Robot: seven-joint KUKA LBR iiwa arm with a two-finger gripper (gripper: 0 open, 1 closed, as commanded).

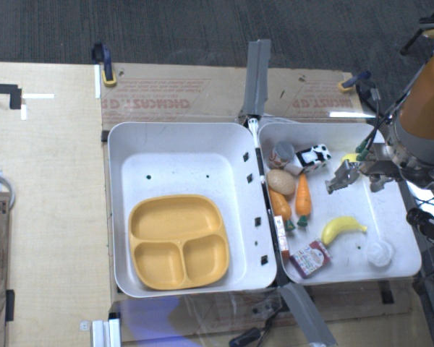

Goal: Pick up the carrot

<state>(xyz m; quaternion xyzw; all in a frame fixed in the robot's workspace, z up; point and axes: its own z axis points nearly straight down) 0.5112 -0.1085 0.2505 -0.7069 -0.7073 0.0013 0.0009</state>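
1. Nearest the camera in the right bin (412, 262), a red-and-white packet (309, 259) lies by the near-left corner, and a clear plastic lid or cup (380, 253) sits toward the near-right corner.
2. In the left bin (123, 194), a yellow three-compartment plate (179, 241) fills the near half.
3. A banana (341, 229) lies in the middle of the right bin, just beyond the packet.
4. The carrot (302, 195) lies near the right bin's left wall, pointing roughly near to far, green end nearest. Beside it, closer to the wall, lies a second orange vegetable (280, 206) — possibly another carrot.
5. A tan potato-like item (281, 181) touches the far ends of both.
6. The gripper (349, 176) hangs over the middle of the right bin, right of the carrot and apart from it; its fingers look spread, with nothing between them.
7. Toward the far-left corner sit a black-and-white toy cow (313, 157) and a small grey can (283, 154).
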